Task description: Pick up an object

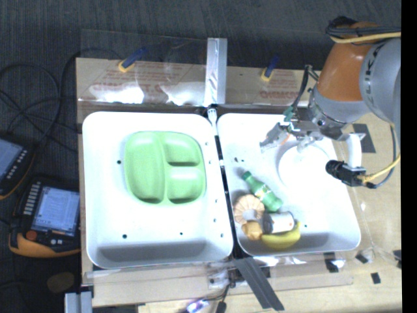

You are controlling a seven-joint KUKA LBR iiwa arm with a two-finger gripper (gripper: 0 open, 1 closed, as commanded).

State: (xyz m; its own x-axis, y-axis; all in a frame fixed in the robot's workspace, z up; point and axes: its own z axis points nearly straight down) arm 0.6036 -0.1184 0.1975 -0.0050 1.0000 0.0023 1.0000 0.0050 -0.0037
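My gripper (287, 137) hangs over the upper part of the right bin (326, 194), its fingers spread open with nothing between them. Below and left of it lies a green bottle (262, 192), tilted. A yellow banana (281, 238) rests against the bin's front wall. On the banana sits a small can or jar (277, 222) with a dark end. A tan, ribbed round object (248, 207) lies to its left, with a small brown piece (251, 229) beneath it. All these lie well apart from the gripper.
The left bin (104, 240) holds a green divided tray (164, 166). A clear panel with clamps stands behind both bins. The arm's orange band (344, 70) and a black cable fitting (340, 169) reach over the right bin's far right side.
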